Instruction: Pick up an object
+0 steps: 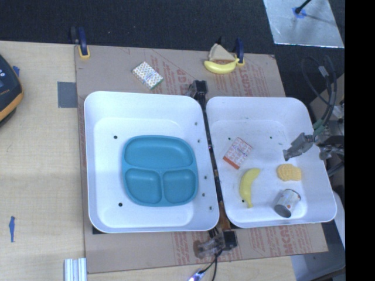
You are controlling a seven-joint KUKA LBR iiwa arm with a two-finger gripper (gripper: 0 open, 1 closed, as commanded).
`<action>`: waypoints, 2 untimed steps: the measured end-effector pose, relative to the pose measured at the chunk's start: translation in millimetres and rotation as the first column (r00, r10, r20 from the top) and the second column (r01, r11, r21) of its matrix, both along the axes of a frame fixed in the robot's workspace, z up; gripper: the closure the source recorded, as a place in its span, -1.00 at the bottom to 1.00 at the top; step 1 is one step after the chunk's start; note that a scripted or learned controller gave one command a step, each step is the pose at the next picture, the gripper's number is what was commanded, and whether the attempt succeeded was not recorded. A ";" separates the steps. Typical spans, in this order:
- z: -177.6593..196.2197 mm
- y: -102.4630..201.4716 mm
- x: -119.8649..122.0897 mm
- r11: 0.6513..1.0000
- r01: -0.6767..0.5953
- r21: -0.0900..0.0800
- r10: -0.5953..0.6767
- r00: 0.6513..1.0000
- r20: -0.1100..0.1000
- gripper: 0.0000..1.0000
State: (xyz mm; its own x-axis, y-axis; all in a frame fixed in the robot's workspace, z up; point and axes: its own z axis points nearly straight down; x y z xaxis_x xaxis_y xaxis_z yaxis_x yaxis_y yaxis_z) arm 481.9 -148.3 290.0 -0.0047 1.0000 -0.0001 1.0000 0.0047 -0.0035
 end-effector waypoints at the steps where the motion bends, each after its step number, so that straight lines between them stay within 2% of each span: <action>1: -198.9 48.2 -6.5 1.000 -0.001 0.000 0.001 1.000 -0.001 -1.00; 2: -188.9 47.3 -6.7 1.000 -0.005 -0.001 0.005 1.000 -0.003 1.00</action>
State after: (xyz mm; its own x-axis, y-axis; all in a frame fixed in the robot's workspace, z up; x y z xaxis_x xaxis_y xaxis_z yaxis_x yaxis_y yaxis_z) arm 475.1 -101.0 101.0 -0.0094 1.0000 -0.0006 0.9999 0.0094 -0.0062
